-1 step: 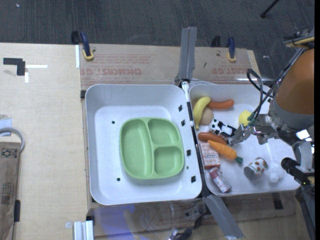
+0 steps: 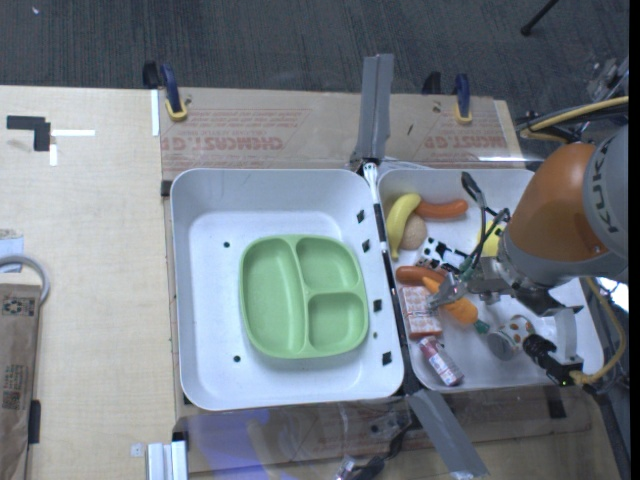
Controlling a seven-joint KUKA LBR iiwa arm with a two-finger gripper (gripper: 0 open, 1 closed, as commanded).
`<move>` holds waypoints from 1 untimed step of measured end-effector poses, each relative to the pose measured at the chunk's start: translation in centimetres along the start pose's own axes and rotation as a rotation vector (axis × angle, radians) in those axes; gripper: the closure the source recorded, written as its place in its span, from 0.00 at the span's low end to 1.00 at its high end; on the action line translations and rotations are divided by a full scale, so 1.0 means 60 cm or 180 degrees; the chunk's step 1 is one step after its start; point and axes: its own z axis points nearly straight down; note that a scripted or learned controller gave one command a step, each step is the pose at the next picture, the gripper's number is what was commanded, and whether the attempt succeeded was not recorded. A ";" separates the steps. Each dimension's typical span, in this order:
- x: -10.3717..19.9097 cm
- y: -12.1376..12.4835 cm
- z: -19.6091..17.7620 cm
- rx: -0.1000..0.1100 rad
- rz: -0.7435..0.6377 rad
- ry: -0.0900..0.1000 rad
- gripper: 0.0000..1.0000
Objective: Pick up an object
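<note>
While the arm [image 2: 560, 218] reaches in from 3 o'clock, its gripper [image 2: 452, 290] sits low inside the right bin [image 2: 455, 380] among the loose items.

The left bin [image 2: 200, 298] holds a green divided plate [image 2: 303, 295] at its centre. In the right bin, a banana [image 2: 401, 216] and a sausage [image 2: 442, 208] lie toward 12 o'clock, an orange piece [image 2: 462, 311] lies just beside the gripper at 4 o'clock, and a small red bottle [image 2: 440, 362] lies toward 6 o'clock. Gripper state: cannot be determined, because the tip is small and mixed with clutter; no object is clearly seen in its grasp.
</note>
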 end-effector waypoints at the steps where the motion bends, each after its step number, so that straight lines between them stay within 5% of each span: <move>1: 0.000 -0.001 -0.013 0.0008 0.0010 0.0003 1.00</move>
